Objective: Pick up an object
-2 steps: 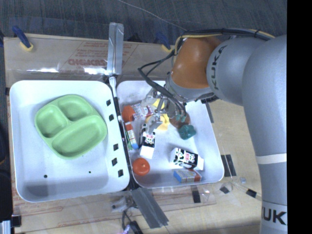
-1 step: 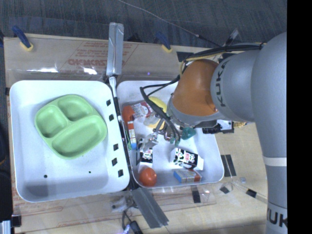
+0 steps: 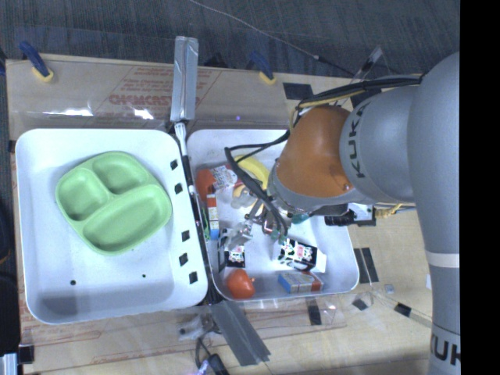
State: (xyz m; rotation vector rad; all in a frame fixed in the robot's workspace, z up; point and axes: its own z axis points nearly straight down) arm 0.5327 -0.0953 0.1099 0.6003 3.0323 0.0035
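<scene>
The end effector (image 3: 262,223) is down in the shallow white right-hand bin (image 3: 344,266), right in the middle of the clutter, and honestly I can't tell how it's set or if it's got anything. Stuff packed around it: a round red tomato-like object (image 3: 239,283) at about 7 o'clock, a black-and-white patterned small carton (image 3: 298,254) at 4 o'clock, a blue and orange flat box (image 3: 298,283) past that, a yellow banana-shaped piece (image 3: 255,170) at 12 o'clock, and an orange-red tube-like bottle (image 3: 206,187) at 10 o'clock. The grey arm with its orange band (image 3: 312,158) covers the bin's 2 o'clock corner. The shallow white left-hand bin (image 3: 39,287) holds a light green plastic divided plate (image 3: 113,201).
</scene>
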